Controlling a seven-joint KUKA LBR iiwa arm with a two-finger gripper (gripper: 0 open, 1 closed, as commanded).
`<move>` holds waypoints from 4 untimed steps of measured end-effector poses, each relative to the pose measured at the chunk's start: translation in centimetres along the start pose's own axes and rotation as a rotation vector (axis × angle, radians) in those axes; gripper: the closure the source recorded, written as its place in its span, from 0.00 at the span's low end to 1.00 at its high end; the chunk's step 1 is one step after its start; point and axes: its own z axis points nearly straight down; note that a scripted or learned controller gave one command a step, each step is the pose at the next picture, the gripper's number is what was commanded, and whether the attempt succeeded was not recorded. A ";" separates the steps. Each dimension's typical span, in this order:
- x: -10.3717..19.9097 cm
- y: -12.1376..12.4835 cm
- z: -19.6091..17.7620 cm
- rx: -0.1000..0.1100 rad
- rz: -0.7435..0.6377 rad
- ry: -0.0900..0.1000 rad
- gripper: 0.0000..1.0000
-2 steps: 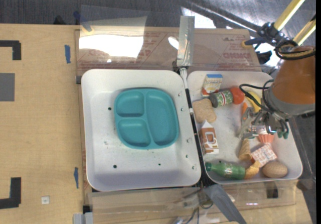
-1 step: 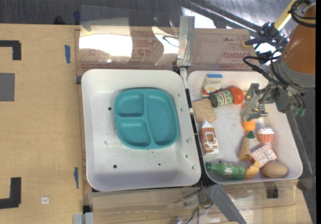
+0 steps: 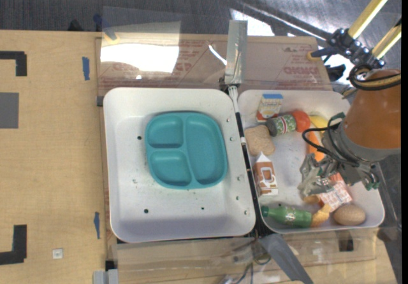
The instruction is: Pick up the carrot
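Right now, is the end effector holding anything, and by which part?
Cannot be told. The end effector sits low in the right bin among the food items, beside the carrot, with no item visibly between its fingers.

We are counting two white bins [image 3: 121,213], one teal divided plate [image 3: 187,149], two green bottles [image 3: 290,216], two small cartons [image 3: 265,176] and one carrot [image 3: 313,142].

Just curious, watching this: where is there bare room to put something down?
The left bin has bare white floor all round the teal tray, widest along its front edge. The right bin is crowded: bottles, cartons and food lie close together beneath the gripper.
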 end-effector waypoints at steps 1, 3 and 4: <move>-0.3 -1.0 3.1 0.004 -0.066 -0.009 1.00; -0.7 -0.8 1.1 0.007 -0.068 -0.020 1.00; 0.4 -0.9 3.7 0.005 -0.203 -0.009 1.00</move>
